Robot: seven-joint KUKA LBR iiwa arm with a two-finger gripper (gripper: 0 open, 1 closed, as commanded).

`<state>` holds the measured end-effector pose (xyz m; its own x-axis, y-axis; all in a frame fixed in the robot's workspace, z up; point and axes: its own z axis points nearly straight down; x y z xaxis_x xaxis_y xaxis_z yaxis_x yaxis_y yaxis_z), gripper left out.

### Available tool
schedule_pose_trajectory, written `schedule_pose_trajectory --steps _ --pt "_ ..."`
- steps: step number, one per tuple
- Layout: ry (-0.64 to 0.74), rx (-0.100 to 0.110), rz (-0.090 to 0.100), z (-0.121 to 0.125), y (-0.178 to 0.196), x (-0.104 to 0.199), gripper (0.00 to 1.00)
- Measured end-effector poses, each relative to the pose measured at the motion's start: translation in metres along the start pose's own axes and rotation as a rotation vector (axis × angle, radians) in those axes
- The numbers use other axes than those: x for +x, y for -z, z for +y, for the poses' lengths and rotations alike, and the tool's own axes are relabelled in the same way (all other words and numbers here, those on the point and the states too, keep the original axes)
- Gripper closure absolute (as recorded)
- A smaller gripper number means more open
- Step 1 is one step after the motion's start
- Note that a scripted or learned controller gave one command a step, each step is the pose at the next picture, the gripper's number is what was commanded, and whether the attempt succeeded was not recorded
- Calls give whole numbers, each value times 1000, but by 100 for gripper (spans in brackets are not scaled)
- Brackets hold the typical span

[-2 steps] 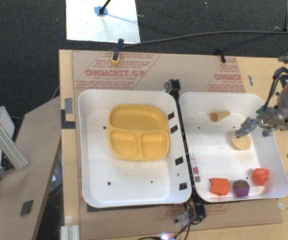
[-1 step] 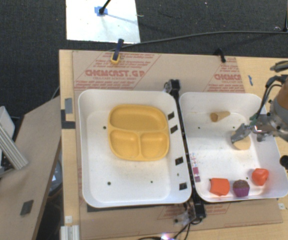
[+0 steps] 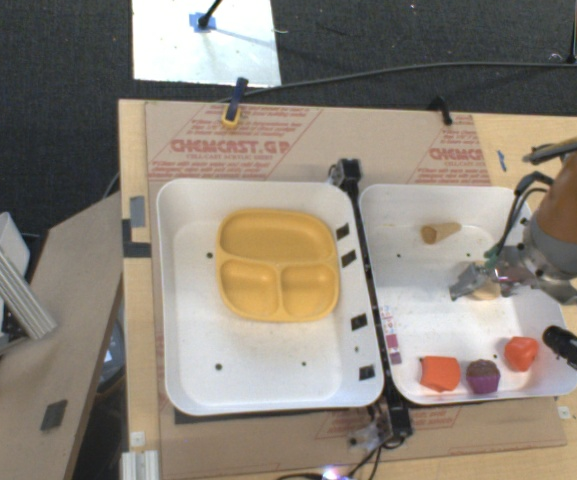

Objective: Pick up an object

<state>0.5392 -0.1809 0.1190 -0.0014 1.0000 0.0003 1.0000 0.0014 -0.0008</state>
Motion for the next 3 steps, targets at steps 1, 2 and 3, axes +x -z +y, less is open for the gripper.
schedule_pose_trajectory --steps 1,2,3 --pt "0 0 0 0 -36 0 0" --pt "0 -5 -2 2 -24 0 100" --pt "2 -8 -3 4 39 -8 100"
